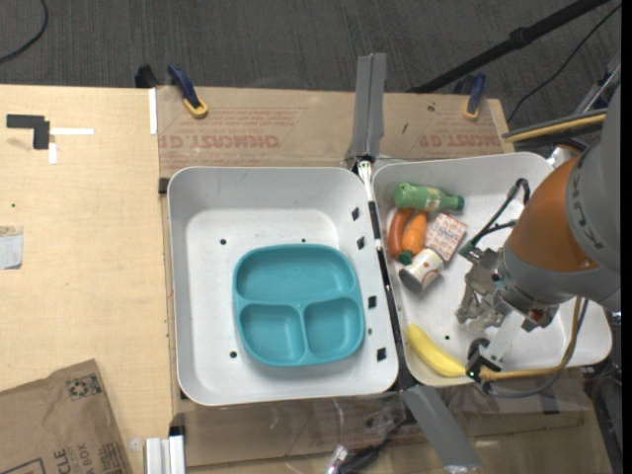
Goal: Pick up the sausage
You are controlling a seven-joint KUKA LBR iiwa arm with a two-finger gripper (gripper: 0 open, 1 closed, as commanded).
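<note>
The sausage (396,233), a reddish-brown curved piece, lies in the right bin (494,171) by its left wall. It touches an orange carrot (415,231) on its right. My gripper (478,302) hangs over the middle of the same bin, right of and nearer than the sausage, with a clear gap between them. Nothing shows in its grasp. The grey arm with its orange band (558,230) reaches in from the right and hides part of the bin floor.
The right bin also holds a green bottle (427,198) at the back, a printed packet (446,236), a small can (423,269) and a banana (434,354) at the front. A teal divided plate (298,304) lies in the left bin (197,265).
</note>
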